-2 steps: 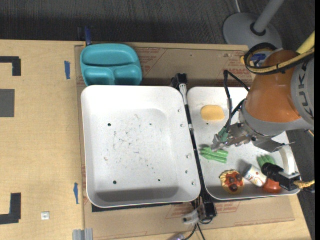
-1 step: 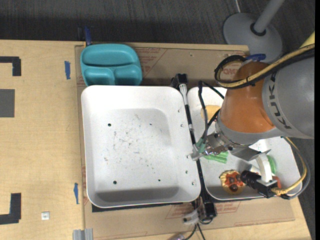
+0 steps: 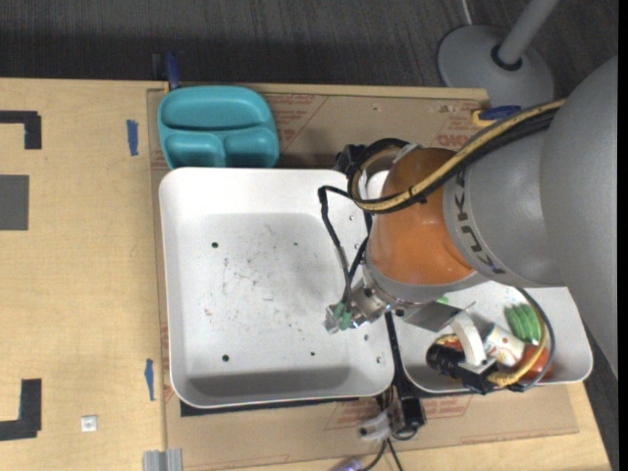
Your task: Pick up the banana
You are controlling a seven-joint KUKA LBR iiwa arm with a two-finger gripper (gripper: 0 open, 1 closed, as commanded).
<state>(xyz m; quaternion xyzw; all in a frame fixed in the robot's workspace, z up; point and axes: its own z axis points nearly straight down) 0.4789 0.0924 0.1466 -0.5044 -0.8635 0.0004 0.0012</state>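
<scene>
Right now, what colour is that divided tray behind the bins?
Teal, a blue-green; the tray shows clearly in the camera view.

A single fixed camera looks down on the bench (image 3: 78, 263) from above at a slight slant, near enough that the left bin (image 3: 255, 283) fills mid-frame. The arm (image 3: 530, 204) enters from the right, covering much of the right bin (image 3: 574, 346).

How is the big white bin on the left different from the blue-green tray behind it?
The left white bin is white and looks much larger; the teal tray is blue-green and smaller. The left white bin is one open space with scuff marks on its floor; the teal tray is split into compartments. The arm hangs over the bin's right side, not over the tray. Both have rounded corners and sit on the bench.
</scene>
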